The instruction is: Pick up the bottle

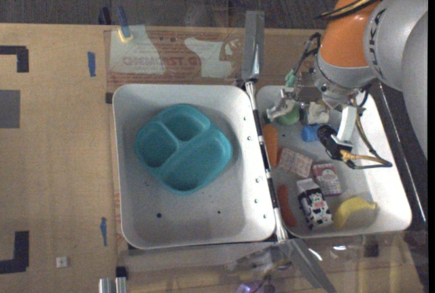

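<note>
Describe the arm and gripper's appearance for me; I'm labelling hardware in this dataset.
The arm is bulky and rounded, light grey, with a glossy orange band above the wrist and dark KUKA lettering partly visible on its casing. A yellow cable runs along its top, and thin black cables loop around the wrist. The gripper is a small metallic assembly with pale and dark parts.

The arm [401, 26] is built of smooth, rounded light-grey casings, and dark letters run along the shell near the orange band. That band [348, 26] is a glossy, bulging orange ring seated above a paler grey wrist collar. Thin black and yellow cables loop past the wrist, a yellow-tipped lead trails out beside a black cylindrical fitting, and the tool [299, 105] below is a cluster of pale metal parts.
</note>
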Motion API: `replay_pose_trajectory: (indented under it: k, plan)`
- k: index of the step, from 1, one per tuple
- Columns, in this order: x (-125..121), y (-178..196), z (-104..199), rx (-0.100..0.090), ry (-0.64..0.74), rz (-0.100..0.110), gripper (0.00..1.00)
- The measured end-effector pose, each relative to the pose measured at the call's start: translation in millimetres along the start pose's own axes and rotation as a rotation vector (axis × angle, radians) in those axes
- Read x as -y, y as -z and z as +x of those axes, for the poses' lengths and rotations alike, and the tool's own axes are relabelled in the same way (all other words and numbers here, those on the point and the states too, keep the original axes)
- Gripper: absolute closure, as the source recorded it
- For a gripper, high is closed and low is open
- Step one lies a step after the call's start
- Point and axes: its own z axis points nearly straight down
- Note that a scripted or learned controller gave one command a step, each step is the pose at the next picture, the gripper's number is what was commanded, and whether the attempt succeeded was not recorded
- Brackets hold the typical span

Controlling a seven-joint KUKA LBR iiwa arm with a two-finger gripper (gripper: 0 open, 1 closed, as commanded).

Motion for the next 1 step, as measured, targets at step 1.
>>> replay_pose_trajectory:
  k: [1]
  plan:
    - [-20.3,-67.7,-52.6,-0.002,-0.239,-0.037,0.00]
